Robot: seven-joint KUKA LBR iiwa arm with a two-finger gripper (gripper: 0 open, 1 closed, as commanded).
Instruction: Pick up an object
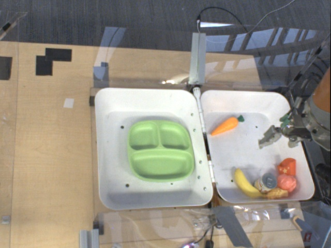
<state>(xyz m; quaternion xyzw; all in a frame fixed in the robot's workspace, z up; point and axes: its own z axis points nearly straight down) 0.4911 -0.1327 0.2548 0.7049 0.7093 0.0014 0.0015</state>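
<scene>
My gripper point(282, 138) hangs over the right side of the right bin point(248, 105), open, with only bare bin floor between its fingers. An orange carrot point(225, 126) with a green top lies to its left, near the bin's divider. Below the gripper, in the bin's near right corner, sit a red pepper point(287, 165), a reddish round fruit point(287, 183), a small grey round object point(268, 180), a tan piece point(276, 192) and a yellow banana point(245, 184). None of these touches the gripper.
The left bin point(111, 138) holds a green divided plate point(160, 150). A metal post point(197, 61) stands behind the seam between the bins. Cables run across the dark floor at the back.
</scene>
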